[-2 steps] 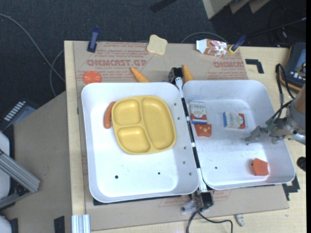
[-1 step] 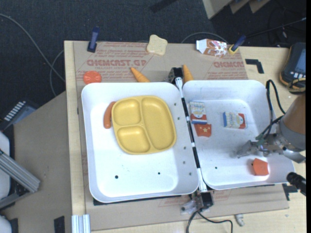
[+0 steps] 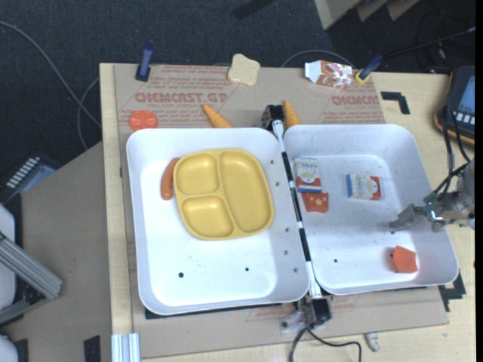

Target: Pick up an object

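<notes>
The right bin (image 3: 377,138) holds a small white and orange carton (image 3: 307,172), a red packet (image 3: 315,202) just below it, a white and blue carton (image 3: 363,186) and an orange block (image 3: 404,259) near the front right corner. My gripper (image 3: 413,217) reaches in low over the bin's right side, between the blue carton and the orange block and touching neither. Nothing shows between its tips.
The left bin (image 3: 151,225) bears a yellow divided plate (image 3: 223,193) with a red sausage (image 3: 167,179) beside it. On the bench behind the bins lie a bread slice (image 3: 244,69), two carrots (image 3: 216,116) (image 3: 290,114), an orange disc (image 3: 142,119) and a wrapper (image 3: 329,72).
</notes>
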Controlling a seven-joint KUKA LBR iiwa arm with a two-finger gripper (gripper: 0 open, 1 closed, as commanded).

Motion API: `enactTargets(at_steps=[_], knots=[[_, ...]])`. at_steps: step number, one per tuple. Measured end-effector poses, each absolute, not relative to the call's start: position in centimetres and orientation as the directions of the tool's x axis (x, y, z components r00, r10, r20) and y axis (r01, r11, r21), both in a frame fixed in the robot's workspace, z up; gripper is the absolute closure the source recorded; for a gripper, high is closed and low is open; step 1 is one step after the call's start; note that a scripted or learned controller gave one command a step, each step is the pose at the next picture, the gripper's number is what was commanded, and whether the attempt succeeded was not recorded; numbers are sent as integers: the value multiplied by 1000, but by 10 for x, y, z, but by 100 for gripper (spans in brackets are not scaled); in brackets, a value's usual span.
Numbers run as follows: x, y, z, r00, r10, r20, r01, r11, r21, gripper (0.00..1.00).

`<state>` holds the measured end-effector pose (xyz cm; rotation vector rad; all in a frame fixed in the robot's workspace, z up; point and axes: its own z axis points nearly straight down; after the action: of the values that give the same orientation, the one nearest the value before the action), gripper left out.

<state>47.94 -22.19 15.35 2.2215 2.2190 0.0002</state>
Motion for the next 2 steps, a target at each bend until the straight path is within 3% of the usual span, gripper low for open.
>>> enactTargets(at_steps=[1, 2], knots=[[479, -196, 133, -1, 1000, 1, 1000, 1, -2, 0], [479, -224, 115, 1, 1000, 0, 1000, -1, -1, 0]])
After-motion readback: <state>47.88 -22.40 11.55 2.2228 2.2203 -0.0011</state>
